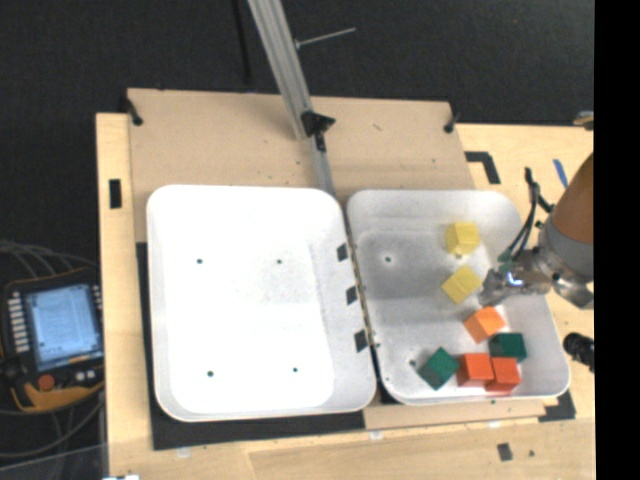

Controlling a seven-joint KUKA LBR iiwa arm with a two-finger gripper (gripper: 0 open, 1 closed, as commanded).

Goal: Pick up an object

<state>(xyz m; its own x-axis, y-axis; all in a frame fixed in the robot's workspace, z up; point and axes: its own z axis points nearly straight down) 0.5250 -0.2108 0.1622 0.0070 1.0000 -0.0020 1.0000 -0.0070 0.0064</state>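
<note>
**Arm over the right bin, blocks gathered near its front corner**

A pale wooden bench stands on a dark, carpet-like floor, carrying two shallow white bins side by side on a black mat. The left bin shows bare white plastic with a few small dark dots. The right bin holds all the blocks: a yellow block toward the back, a second yellow block just in front of it, a light orange block, two green blocks, and a pair of darker orange blocks touching each other near the front wall.

The arm comes in from the right, and the gripper sits low over the right bin, just beside the second yellow block and just behind the light orange one. The view there is blurred and crowded, so I cannot tell how the claw is set or whether it touches either block.

A slanted metal pole rises from the bench's back edge. At far left, off the bench, a handheld pendant with a lit screen rests among cables.
</note>
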